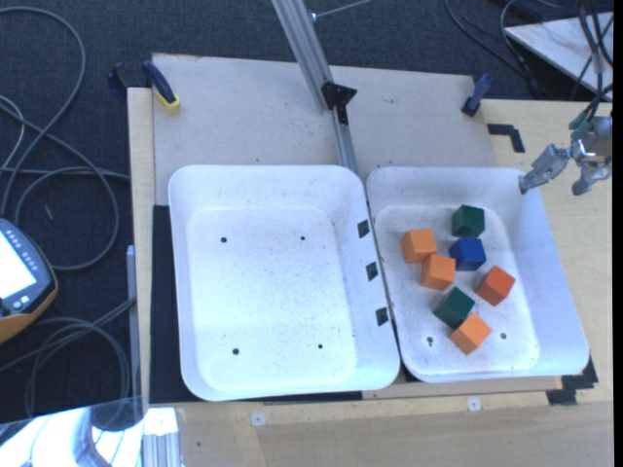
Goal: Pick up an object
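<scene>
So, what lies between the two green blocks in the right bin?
In the camera view, a blue block sits between the upper green block and the lower green block.

Even, cool light falls from overhead — bright enough that the two white bins (282, 377) nearly wash out, their speckles faint. Shadows are soft and short: a thin dark edge under each block (468, 220), little more. The carpet (58, 76) around the worktop (243, 115) stays dim. A pale glare smears the bottom-left corner, and detail there blurs — the rest is fairly sharp.
</scene>
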